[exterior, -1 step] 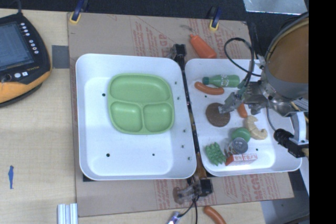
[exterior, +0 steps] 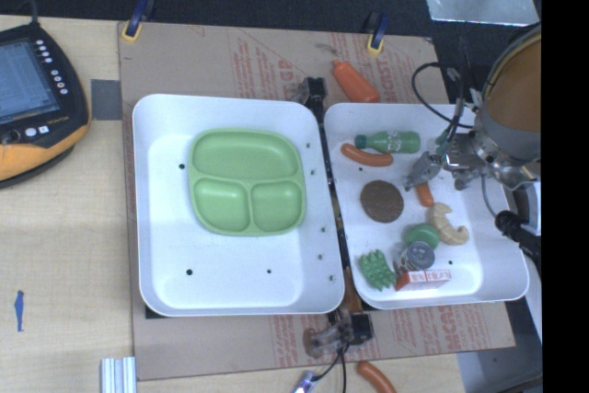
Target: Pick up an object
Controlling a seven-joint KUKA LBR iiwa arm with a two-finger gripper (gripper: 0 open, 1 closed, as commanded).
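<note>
Gripper (exterior: 425, 172) low over right bin (exterior: 502, 285), arm partly cut off.

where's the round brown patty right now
The round brown patty lies in the right white bin, near its middle, just below the red sausage and left of the gripper.

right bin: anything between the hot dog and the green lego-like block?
Yes, in the camera view: the brown round patty sits between the hot dog and the green block.
</note>
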